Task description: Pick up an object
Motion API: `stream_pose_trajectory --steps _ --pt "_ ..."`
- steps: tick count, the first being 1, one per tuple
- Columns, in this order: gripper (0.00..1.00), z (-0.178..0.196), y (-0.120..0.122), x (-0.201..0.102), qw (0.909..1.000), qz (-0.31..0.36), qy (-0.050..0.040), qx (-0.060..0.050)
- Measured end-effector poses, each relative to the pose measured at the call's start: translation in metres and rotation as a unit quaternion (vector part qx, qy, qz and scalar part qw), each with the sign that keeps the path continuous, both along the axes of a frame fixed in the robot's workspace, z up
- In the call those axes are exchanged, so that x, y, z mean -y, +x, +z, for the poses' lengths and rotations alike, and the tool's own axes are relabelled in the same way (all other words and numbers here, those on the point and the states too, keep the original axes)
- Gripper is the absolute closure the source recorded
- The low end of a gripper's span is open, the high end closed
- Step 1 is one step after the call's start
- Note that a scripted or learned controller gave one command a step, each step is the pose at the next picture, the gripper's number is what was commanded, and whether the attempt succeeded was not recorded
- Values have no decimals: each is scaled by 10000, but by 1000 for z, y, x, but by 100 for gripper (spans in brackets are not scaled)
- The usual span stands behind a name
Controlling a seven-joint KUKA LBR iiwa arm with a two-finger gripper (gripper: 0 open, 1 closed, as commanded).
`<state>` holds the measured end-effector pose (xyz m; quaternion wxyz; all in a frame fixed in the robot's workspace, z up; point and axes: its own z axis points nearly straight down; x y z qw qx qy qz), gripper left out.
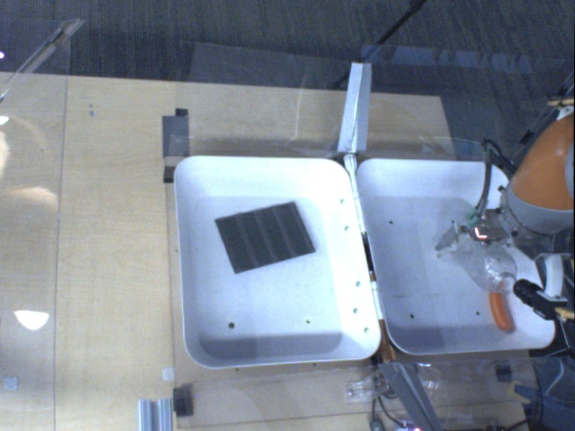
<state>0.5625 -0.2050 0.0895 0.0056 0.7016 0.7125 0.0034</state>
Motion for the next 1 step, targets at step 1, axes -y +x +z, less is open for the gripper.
stream_pose_trajectory --steps 1 --pt "0 7 -68 0 10000 40 18 -55"
